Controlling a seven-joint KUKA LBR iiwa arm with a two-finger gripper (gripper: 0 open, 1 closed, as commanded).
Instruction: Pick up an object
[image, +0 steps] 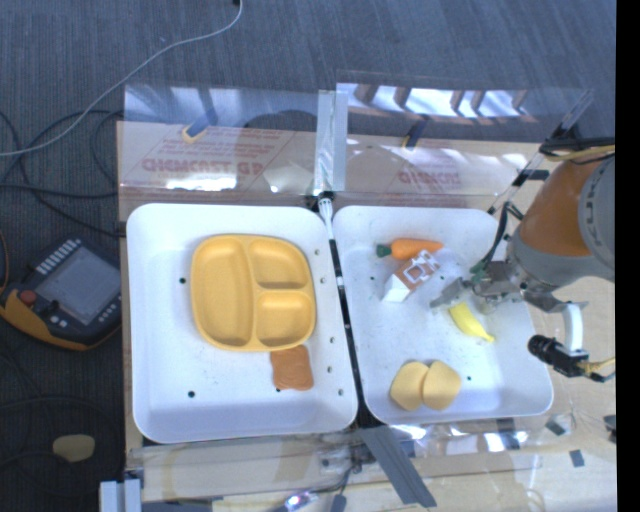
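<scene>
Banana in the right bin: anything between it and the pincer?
Nothing visible. The pincer hangs in the right bin right beside the banana, just above its upper end. The small carton and carrot lie off to the left, the yellow halves below.

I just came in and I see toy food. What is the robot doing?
The robot arm reaches in from the right over the right bin, and its gripper hangs just above a small yellow banana. It is not holding anything yet. A toy carrot, a little white carton and a yellow bun-shaped toy lie in that bin too. The left bin has a yellow divided plate and a piece of toast.
</scene>
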